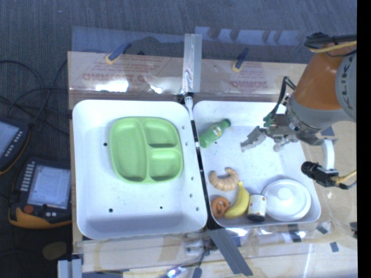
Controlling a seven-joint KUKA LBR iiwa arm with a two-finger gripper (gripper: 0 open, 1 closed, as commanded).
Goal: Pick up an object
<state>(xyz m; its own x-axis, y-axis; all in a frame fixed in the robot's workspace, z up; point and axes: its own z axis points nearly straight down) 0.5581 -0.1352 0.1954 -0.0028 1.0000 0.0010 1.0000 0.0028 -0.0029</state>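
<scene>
We see the gripper (264,141) over the right bin (200,172), near the bin's back edge and a bit toward its right side. Its two fingers point toward the left bin (87,172) and stand apart, with nothing between them.

The task just says to pick up an object, so we look for the one that is closest. That is the small green bottle (213,131). It lies on its side near the back left corner of the right bin, close to the wall that the two bins share. From the gripper, the bottle is to the left and a tiny bit toward the back edge. Its long way runs at a slant, from the shared wall up toward the back edge. We think the gripper needs to slide left and turn so its fingers close across the thin way of the bottle, not along its length.

The other things sit nearer the front edge of the right bin: a croissant (224,179), a banana (239,201), a small orange thing (219,206), a little cup (257,207) and a white bowl (286,200). They crowd together, so they look harder to grab. A green tray (146,149) lies in the left bin, well apart from the gripper.
</scene>
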